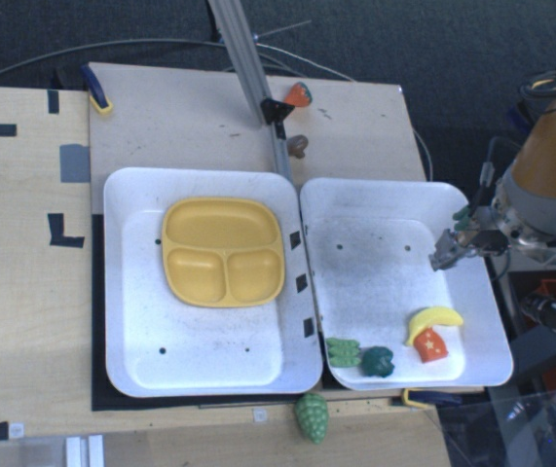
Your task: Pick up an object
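Reaching in from the right, the grey arm (540, 178) holds its pincer (445, 253) above the right edge of the right bin (375, 212); whether the pincer is open or closed I cannot tell, and no object is seen in it. Near this bin's front edge lie a yellow banana (434, 320) touching a red toy (431, 345), and further left two green toys (360, 356). The left bin (127, 290) carries a yellow divided plate (224, 251). A green grape bunch (311, 416) rests on the surface (175, 125) just in front of the bins.
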